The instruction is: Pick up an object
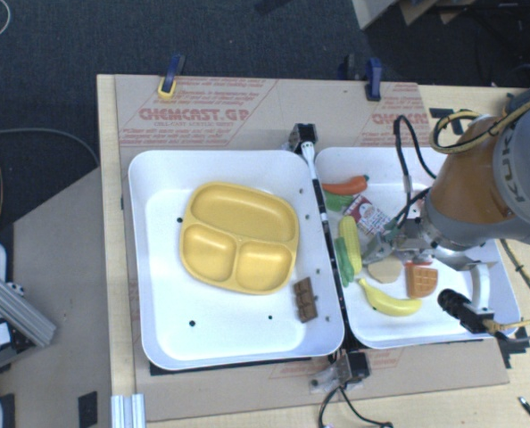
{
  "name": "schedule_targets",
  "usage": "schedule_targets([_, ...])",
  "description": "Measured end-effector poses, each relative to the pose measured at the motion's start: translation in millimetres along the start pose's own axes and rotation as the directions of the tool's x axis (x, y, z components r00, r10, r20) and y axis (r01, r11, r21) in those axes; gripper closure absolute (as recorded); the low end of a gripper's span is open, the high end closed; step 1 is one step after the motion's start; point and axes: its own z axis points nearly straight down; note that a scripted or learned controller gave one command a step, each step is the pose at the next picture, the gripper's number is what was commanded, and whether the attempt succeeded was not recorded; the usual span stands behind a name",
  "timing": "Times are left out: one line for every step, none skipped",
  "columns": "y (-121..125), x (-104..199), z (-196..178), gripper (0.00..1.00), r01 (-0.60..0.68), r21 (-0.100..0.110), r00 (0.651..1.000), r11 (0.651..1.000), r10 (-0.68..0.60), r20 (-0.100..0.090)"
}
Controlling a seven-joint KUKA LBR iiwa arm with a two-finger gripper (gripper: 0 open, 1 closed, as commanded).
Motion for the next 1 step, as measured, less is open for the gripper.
schedule_targets([4.6, 0.8, -14.1, 1.00, 0.002, -0.017, 1.000, 1.000, -0.002, 0.002])
